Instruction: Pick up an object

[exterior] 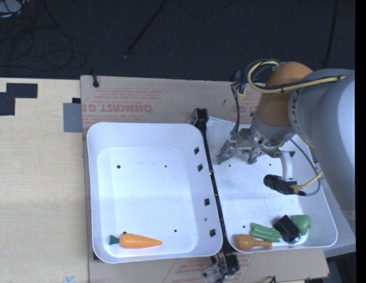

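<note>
An orange carrot [139, 240] with a green top lies at the near left corner of the left bin [106, 140]. Along the near edge of the right bin [324, 217] sit an orange pear-shaped toy [251, 242], a green pea pod [265, 232], a black block [286, 227] and a green piece [301, 221]. My gripper [237, 154] hangs low over the far left part of the right bin, near the divider. Its fingers are spread open with nothing between them, well away from all the objects.
A black divider rail [207, 175] runs between the two bins. The grey arm [324, 117] with its orange band [286, 78] covers the far right side of the right bin. A black connector [278, 183] with cables hangs beside the wrist.
</note>
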Controlling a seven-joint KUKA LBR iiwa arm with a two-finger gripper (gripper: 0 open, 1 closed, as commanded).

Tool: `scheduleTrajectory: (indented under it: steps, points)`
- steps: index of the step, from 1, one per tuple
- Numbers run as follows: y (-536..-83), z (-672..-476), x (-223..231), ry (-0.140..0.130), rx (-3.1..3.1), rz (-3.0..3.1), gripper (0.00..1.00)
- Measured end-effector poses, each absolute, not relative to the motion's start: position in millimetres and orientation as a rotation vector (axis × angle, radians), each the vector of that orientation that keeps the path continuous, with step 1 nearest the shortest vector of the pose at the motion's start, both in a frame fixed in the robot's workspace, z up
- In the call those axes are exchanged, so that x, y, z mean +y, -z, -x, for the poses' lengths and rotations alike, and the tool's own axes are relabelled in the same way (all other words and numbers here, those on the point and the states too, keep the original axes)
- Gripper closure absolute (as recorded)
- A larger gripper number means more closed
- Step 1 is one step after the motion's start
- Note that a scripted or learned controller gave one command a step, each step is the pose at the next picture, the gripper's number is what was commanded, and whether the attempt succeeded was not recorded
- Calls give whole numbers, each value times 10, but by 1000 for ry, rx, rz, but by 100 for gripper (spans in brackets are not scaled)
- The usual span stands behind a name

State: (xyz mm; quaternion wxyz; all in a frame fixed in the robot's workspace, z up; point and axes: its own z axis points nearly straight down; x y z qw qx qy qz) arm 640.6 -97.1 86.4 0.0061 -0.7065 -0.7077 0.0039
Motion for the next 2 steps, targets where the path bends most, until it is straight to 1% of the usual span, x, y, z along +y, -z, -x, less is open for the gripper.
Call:
scheduleTrajectory:
  steps: [1,2]
  points:
    - [-1604,-6437,-270,0,-2218,2218,0]
    - [-2060,-6438,-1105,-3,-2218,2231,0]
